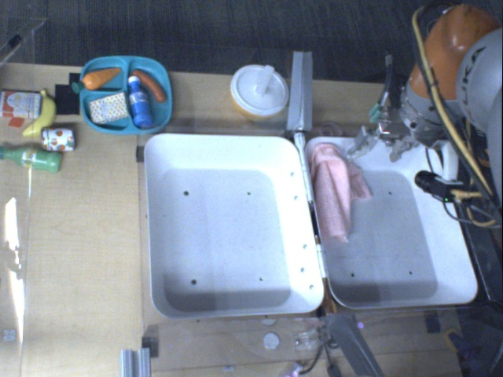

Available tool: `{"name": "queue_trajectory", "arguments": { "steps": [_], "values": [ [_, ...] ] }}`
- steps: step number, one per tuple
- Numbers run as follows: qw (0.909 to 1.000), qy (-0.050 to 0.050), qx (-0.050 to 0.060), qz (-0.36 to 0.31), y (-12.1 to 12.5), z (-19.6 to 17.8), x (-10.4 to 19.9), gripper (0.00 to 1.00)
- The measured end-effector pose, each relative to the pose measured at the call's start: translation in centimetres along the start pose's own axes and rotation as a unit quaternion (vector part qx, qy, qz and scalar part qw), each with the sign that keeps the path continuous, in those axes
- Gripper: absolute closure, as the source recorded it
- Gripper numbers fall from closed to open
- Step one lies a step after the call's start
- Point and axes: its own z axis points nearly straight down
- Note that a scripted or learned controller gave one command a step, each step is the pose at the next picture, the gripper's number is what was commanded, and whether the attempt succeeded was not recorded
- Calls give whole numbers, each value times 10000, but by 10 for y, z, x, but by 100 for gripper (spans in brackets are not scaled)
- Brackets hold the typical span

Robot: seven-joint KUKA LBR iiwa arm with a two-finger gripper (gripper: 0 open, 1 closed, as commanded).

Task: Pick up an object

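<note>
Gripper (383, 137) is hovering at the right bin's (440, 289) far rim with metal fingers spread and nothing between them, while the soft pink cloth (334, 191) is lying crumpled lengthwise just left of and below it.

— Bins?
— Both bins (228, 151) smooth white plastic, faint sheen. Pink towel (334, 191) soft, matt cloth.
— Worktop?
— Pale wood worktop (78, 250), matt. My pincer (381, 136) bare shiny metal.
</note>
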Motion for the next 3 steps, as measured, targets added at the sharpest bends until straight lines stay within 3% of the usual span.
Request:
{"name": "queue_trajectory", "arguments": {
  "steps": [1, 2, 3],
  "values": [
    [9963, -10, -49, -862, 8, 88, -1, 0],
    [9899, -23, -108, -1414, -36, 91, -10, 0],
    [9824, -43, -121, -1862, -70, 91, 13, 0]
  ]
}}
